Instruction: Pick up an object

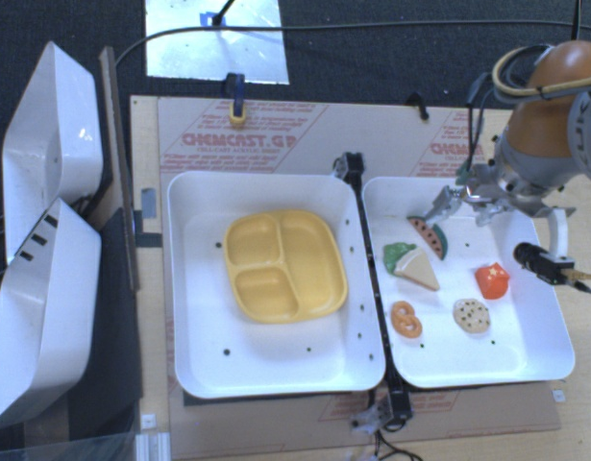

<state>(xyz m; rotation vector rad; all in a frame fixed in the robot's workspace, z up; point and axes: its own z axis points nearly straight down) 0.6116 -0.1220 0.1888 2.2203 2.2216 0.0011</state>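
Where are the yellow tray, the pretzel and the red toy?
yellow tray (pixel 284 263), camera view: on the ridge where its compartments meet.
pretzel (pixel 406 319), camera view: on its middle.
red toy (pixel 492 281), camera view: on its red body.

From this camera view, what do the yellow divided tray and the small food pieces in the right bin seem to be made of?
The yellow tray looks like moulded plastic with a matte finish: one even colour, rounded compartment walls, soft highlights. The watermelon slice, pretzel, cookie and red piece appear to be toy food, probably plastic or rubber, with flat, bright colours; at this size I cannot tell which.
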